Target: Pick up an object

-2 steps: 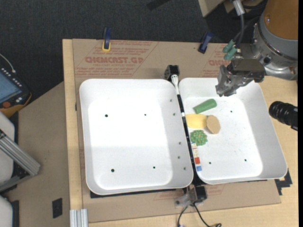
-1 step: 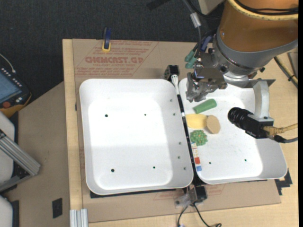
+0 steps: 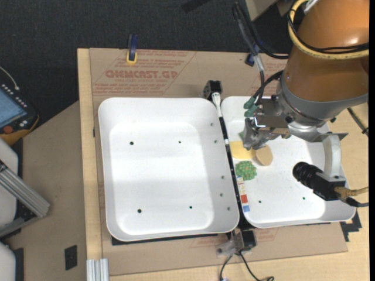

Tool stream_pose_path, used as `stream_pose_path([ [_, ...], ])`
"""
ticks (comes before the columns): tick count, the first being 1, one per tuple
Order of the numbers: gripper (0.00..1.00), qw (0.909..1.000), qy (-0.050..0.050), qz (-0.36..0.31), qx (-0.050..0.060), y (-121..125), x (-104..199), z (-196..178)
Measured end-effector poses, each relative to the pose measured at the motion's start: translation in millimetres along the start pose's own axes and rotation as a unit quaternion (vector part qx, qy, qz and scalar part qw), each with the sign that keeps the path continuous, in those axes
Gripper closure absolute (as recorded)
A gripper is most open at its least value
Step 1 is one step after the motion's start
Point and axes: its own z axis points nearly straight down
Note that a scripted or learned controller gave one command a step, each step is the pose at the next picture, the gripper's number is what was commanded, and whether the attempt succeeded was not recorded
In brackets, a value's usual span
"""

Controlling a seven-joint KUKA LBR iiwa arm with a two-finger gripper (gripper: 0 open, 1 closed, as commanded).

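gripper [image 3: 254,138] down in right bin [image 3: 281,212] near its left wall, finger spread impossible to tell, with yellow flat piece [image 3: 238,151] and tan round piece [image 3: 264,156] just beside at six o'clock, green round piece [image 3: 246,170] further on, same bearing.

bright even overhead light, glare washing out the white bins [image 3: 117,116], soft shadows, slightly grainy.

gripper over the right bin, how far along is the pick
Reached: the gripper is down in the right bin, right above the yellow piece and tan round piece. In hand: nothing visibly held; both lie on the bin floor. Left: grasp one and lift it. The green piece is untouched.
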Motion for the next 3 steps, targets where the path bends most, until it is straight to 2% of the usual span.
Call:
stream_pose_path([
  [1,1.0,1.0,0.001,-0.003,-0.006,40,15,-23],
  [2,1.0,1.0,0.001,-0.004,-0.005,18,51,-36],
  [3,1.0,1.0,0.0,-0.001,0.0,0,23,18],
])
